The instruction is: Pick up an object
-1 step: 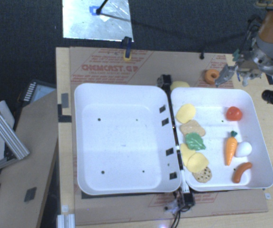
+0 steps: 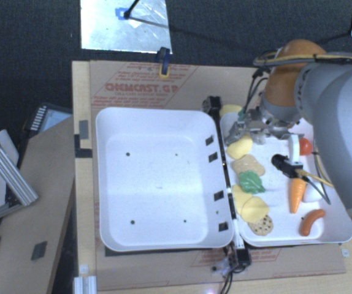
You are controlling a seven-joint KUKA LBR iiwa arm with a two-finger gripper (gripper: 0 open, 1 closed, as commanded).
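Observation:
The right white bin (image 2: 338, 228) holds several toy foods. Along its left side lie a yellow piece (image 2: 240, 147), a tan slice (image 2: 248, 165), a green leafy piece (image 2: 250, 181), a yellow round (image 2: 250, 204) and a brown cookie (image 2: 261, 225). An orange carrot (image 2: 296, 192) and a reddish sausage (image 2: 311, 221) lie toward the right front. A red piece (image 2: 305, 146) and another yellow piece (image 2: 230, 110) sit near the back. My gripper (image 2: 242, 131) hangs low over the bin's back left corner, just above the yellow piece. I see nothing held in it.
The left white bin (image 2: 111, 225) sits beside the right one, with black clips (image 2: 213, 158) along the shared wall. Both rest on a cardboard sheet (image 2: 139, 81). The grey arm (image 2: 338, 121) covers the right bin's back right part.

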